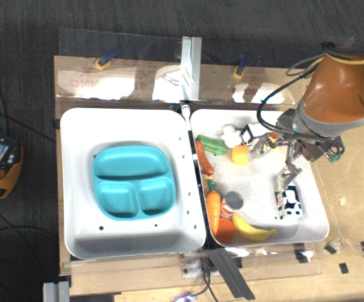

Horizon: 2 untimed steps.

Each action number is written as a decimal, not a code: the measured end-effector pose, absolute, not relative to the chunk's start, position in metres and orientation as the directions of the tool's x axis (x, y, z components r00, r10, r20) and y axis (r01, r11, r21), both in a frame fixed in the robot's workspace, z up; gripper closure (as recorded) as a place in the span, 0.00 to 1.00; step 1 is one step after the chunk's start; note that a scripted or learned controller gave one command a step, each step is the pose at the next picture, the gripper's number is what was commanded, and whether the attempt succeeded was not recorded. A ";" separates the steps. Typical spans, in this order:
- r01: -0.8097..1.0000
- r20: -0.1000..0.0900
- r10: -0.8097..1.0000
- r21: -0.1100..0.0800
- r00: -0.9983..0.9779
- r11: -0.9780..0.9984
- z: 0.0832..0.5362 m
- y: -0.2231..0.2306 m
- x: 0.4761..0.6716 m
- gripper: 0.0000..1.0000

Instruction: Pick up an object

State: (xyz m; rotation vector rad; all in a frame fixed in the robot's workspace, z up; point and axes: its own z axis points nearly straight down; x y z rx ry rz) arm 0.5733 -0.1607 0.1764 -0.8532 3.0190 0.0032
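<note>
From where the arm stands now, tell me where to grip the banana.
Grip the banana mid-body, coming straight down, fingers closing across its narrow width. It lies flat along the near wall of the right bin, with the carrot touching its left end, so the middle is probably freest.

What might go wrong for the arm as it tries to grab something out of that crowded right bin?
The toys are bunched along the right bin's left side: carrot, banana and grey disc lie close together, so the gripper may nudge neighbours or catch two. The black-and-white item lies close to the bin's right wall, which might block a finger. The round yellow ball may roll away.
</note>
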 end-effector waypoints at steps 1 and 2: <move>-0.501 -0.013 -0.501 -0.006 -0.866 0.866 0.090 -0.110 0.599 0.00; -0.437 -0.007 -0.437 -0.006 -0.899 0.900 0.090 -0.155 0.519 0.00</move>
